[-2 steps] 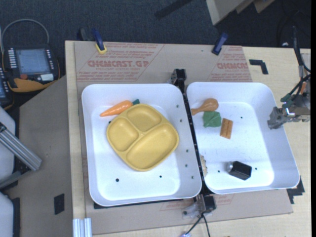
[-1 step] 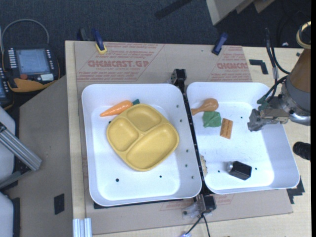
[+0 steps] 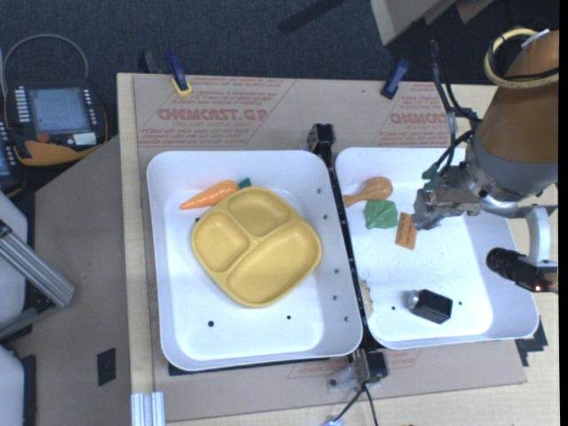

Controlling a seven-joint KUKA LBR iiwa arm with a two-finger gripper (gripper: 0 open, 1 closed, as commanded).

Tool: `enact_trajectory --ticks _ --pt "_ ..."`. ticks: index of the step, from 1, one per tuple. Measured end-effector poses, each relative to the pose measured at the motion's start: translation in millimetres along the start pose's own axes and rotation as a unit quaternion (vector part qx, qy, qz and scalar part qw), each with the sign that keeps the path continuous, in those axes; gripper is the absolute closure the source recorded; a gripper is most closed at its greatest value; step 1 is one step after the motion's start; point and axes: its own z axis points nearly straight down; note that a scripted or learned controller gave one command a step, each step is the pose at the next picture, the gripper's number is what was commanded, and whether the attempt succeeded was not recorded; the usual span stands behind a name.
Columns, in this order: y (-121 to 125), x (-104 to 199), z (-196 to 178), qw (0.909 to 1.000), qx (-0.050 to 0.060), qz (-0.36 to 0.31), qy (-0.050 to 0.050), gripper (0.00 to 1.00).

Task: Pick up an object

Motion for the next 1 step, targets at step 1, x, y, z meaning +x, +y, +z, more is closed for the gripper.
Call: enact_trajectory --ticks 1 --pt "4.3 51.6 -2.6 1.0 -0.001 0.002 0.0 1.0"
